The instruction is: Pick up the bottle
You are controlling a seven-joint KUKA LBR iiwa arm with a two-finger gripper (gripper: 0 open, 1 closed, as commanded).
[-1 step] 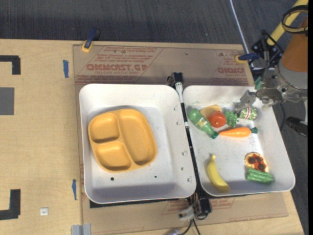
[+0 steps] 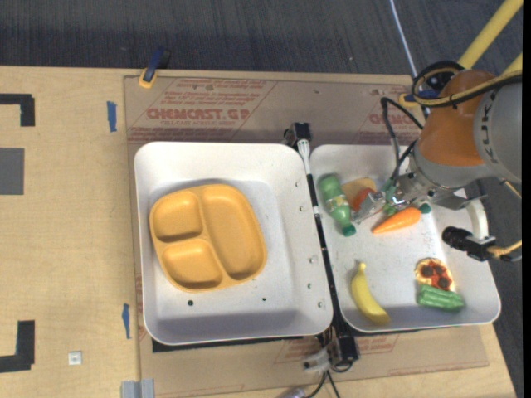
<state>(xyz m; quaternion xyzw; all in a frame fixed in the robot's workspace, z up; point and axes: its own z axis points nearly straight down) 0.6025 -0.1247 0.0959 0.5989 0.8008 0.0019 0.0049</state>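
1. Bottle (image 2: 334, 202), green, lies on its side in the upper left of the right-hand bin (image 2: 465, 317), cap toward the frame's bottom.
2. The gripper (image 2: 390, 196) hangs low just right of it, above the carrot (image 2: 397, 219); I cannot tell how it is set.
3. A banana (image 2: 366, 293) and a green pepper (image 2: 440, 298) lie toward the lower part of that bin.
4. The left bin (image 2: 158, 172) holds a yellow divided plate (image 2: 207, 235).

The divided plate (image 2: 207, 236) lies in the left bin (image 2: 166, 166). In the right bin (image 2: 481, 305), the bottle (image 2: 335, 202) lies left of the carrot (image 2: 398, 220), the banana (image 2: 366, 292) nearer the front.
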